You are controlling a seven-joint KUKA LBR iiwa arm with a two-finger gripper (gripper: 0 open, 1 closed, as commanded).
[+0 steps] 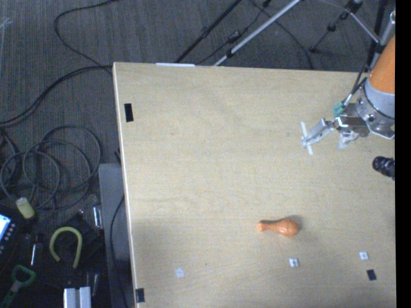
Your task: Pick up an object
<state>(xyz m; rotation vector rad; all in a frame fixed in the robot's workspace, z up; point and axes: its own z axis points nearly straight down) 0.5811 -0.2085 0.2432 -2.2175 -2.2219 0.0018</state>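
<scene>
A bare tan tabletop [205, 172] with no bin visible on it. An orange pear-shaped toy [280, 227] lies untouched on the tabletop. Up and right of the toy, well apart, the pincer [311, 138] hovers with fingers spread, holding nothing. Pickup has not begun.

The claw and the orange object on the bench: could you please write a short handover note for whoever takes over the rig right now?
Claw: at the right side of the wooden bench top, with nothing between its fingers; it looks open.
Orange object: a small pear-shaped piece lying on its side on the bench top, nearer the front edge, well apart from the claw.
Done: nothing picked up so far.
Left: bring the claw over the orange object, lower it, close on it and lift.
</scene>
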